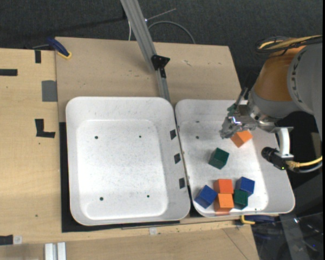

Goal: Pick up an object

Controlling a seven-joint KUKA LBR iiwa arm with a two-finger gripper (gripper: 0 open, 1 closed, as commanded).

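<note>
So in the camera view we've got the wooden surface [206, 69] with two shallow white bins side by side. The left bin [76, 145] has just a few dark dots on its floor. The right bin [197, 118] is where all the blocks sit.

The grey arm [309, 75] with its orange band [273, 80] comes in from the right, and the gripper [234, 124] hangs over the far-right part of the right bin. Right at its tip we see an orange cube [241, 138], tilted and touching the jaws. Honestly we can't tell how the jaws stand, or whether that cube is actually between them or just pressed beside them. The metal bits blur together at this angle.

Nearer to us, a dark green cube [219, 158] sits alone in the middle of the bin, just beside the orange one but apart from it. Along the near edge there's a tight cluster: a blue cube [206, 196] on the left, two orange blocks [224, 194] stacked near and far next to it, then a green cube [240, 199] and another blue block [246, 185] on the right, all packed touching.

A grey metal pole [143, 28] slants across the far side of the surface, ending at a black clamp [160, 62] by the bins' far edge.
</note>
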